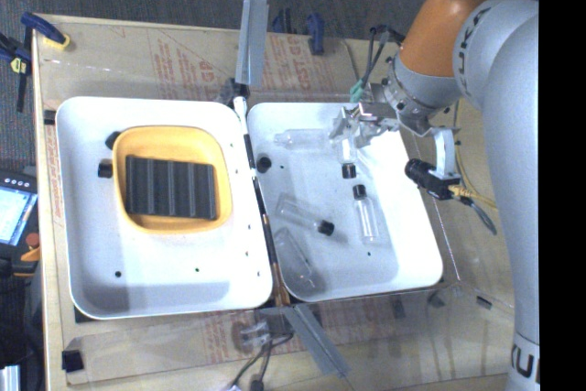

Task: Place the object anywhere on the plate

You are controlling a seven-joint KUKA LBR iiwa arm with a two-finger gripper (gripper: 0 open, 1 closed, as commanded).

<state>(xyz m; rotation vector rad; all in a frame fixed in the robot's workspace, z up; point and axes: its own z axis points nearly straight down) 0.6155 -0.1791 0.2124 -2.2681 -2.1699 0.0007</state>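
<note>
Vials lie scattered in the right bin (417,266), all of clear plastic with small black caps. One vial (366,213) lies lengthwise right of the bin's middle, its cap toward the far end. A second (305,218) lies slantwise nearer the bin's middle, cap pointing to the right. A third (295,257) rests in the near left corner, close to the wall between the bins. A fourth (298,140) lies crosswise near the far wall, just left of the pincer. A loose black cap (349,170) sits below the pincer, and a dark round spot (264,164) marks the bin floor near the left wall.

The plate (174,140) is in the left bin (82,270). It is yellow with rounded corners, and a dark ribbed insert (172,188) fills its middle. None of the vials is on it. They are all in the other bin, well apart from the plate.

The pincer (352,125) hangs low over the far part of the right bin, near its back wall. Whether its fingers are apart or together cannot be told, for the metal parts blur against the white floor and the clear vial beside them. The arm (485,32) reaches in from the right, its orange band above the wrist. Both bins sit on a wooden table (137,50).
</note>
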